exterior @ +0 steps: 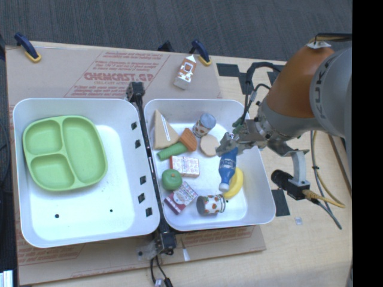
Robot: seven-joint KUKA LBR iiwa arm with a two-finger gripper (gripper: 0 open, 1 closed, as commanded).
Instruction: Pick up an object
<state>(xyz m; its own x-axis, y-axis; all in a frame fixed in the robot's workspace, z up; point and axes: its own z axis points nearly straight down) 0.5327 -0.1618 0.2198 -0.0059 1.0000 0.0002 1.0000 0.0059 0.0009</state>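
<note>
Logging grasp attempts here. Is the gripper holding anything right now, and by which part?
It cannot be told. The gripper sits right over the top end of the blue bottle in the right bin, but no object shows between its fingers.

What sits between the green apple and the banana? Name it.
In the camera view, a small jar lying on its side sits low between the apple and the banana; the blue bottle stands beside the banana.

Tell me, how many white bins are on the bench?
2. The left shallow white plastic bin holds a light green divided plate. The right shallow white plastic bin sits beside it, full of toy food, with the gripper above it.
</note>
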